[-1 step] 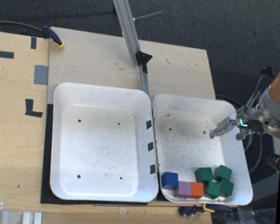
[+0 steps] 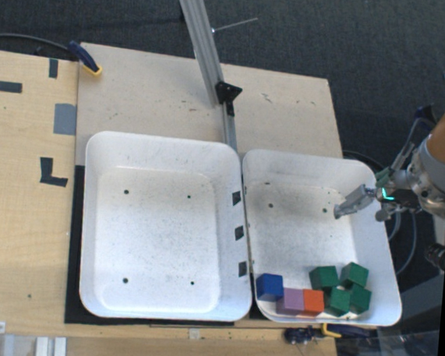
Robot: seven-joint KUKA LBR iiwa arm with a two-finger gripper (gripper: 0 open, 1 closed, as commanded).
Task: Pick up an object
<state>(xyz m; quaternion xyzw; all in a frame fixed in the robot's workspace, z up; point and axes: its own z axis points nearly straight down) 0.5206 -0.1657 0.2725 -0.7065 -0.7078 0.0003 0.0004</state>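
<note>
The wooden bench (image 2: 15,216) spreads far to the left of the gripper, with dark tape marks on its light surface. On it the left bin (image 2: 162,150), a shallow white tray speckled with grey, sits well to the gripper's left. The right bin (image 2: 286,165) touches it along a shared edge, and the gripper hangs over this bin's right rim. A grey metal rail (image 2: 201,38) slants down from the top, up and to the left of the gripper, ending at a black clamp (image 2: 227,93) above the seam between the bins. The arm (image 2: 444,155) enters from the right edge, just beside the gripper.

The gripper (image 2: 353,201) points left and down over the right bin's upper right part; whether its fingers are apart or together cannot be told, and nothing shows between them.

Below the gripper, in the right bin's near corner, the blocks lie clustered: green blocks (image 2: 341,286) almost straight below, touching one another, then an orange block (image 2: 313,301), a purple block (image 2: 294,300) and a blue block (image 2: 269,286) running down and to the left in a touching row. All are well apart from the gripper.

A yellow-and-blue tool handle (image 2: 85,57) lies far up and to the left.
</note>
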